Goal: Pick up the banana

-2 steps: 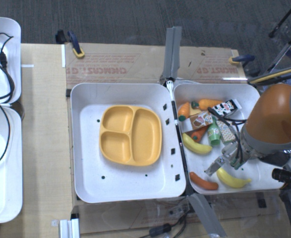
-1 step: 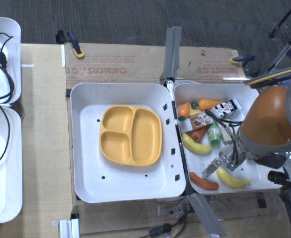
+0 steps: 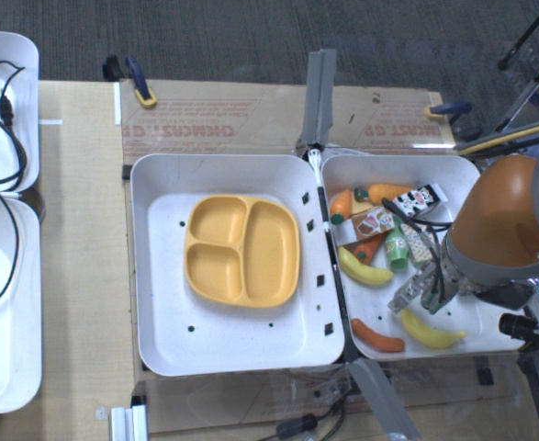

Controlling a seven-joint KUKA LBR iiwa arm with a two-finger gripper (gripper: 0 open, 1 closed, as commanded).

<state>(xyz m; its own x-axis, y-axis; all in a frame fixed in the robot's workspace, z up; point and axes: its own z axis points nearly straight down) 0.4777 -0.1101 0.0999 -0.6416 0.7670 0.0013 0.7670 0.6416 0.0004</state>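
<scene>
**Inspector:** Arm first: grey robot arm with the orange band (image 3: 499, 214) reaches over the right shallow white plastic bin (image 3: 466, 168), its two-finger gripper (image 3: 421, 292) low among the contents. Finger opening?

**Observer:** Cannot tell; the tip is a blur of metal. Nothing yellow shows between the fingers.

**Inspector:** Advice for the pick?

**Observer:** Two yellow curved bananas lie there. The lower banana (image 3: 430, 331) sits just below the gripper, apart from the clutter, so I judge it the easier target: descend over its middle, fingers across the curve.

**Inspector:** Containers?

**Observer:** Left shallow white plastic bin (image 3: 150, 246) holds a yellow three-compartment plastic tray (image 3: 243, 249). The right bin holds the upper banana (image 3: 363, 270), a red-orange sausage (image 3: 377, 336), a small green bottle (image 3: 397, 249) and an orange carrot (image 3: 388, 191).
</scene>
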